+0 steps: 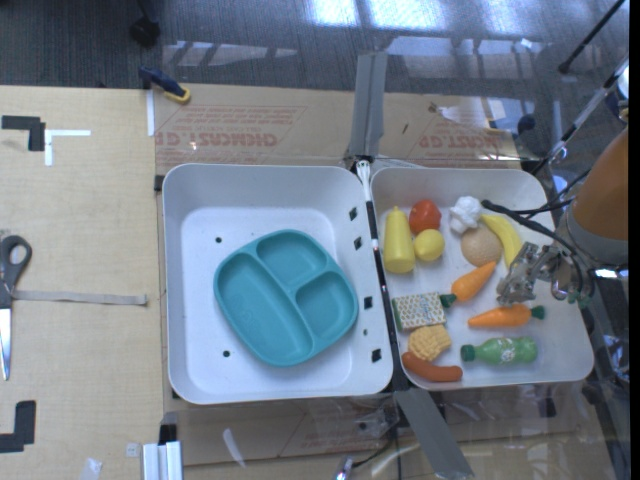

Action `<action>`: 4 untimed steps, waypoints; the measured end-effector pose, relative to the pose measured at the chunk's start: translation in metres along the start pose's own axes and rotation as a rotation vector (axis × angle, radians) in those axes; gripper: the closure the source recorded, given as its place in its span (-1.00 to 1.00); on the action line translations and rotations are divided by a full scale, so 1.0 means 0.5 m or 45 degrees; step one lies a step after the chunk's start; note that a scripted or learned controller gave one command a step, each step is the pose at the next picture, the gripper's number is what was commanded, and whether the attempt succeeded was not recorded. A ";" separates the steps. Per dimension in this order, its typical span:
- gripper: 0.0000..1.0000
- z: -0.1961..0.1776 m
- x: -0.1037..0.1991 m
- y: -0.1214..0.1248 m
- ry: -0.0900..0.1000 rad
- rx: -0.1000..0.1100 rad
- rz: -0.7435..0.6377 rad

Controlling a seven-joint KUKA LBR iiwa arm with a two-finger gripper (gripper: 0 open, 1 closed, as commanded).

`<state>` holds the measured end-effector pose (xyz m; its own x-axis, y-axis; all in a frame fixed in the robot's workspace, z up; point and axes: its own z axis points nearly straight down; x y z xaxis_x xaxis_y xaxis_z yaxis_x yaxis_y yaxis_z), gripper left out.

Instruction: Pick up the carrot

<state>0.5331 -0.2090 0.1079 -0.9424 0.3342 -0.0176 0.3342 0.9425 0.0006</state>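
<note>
The bench top is light wood (80,368), with a cardboard sheet (260,133) under two white bins; grey carpet (250,8) lies beyond. A pair of scissors (8,288) rests at the far left edge, partly cut off. The gripper (522,276) hangs over the right-hand bin (575,363), near its right wall. Its metal parts merge with cables and glare, so whether the fingers are spread or pressed together cannot be told, and nothing is visibly between them. There are two carrots: one carrot (474,281) lies just left of the gripper, tilted, and a second carrot (503,316) lies just below the gripper, nearly level. A banana (505,236) sits just above the gripper, its lower end hidden behind it. A green bottle (500,350) lies further below. Well to the left, the other bin (180,268) holds a teal divided plate (285,298). The arm is cut off at the right edge.
</note>
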 end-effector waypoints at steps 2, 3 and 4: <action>-1.00 0.029 0.012 -0.030 0.017 0.000 -0.092; 1.00 0.007 0.006 -0.027 0.008 0.001 -0.098; -1.00 0.007 0.006 -0.027 0.008 0.000 -0.098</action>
<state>0.5257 -0.2207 0.1042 -0.9654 0.2606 -0.0112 0.2606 0.9654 -0.0008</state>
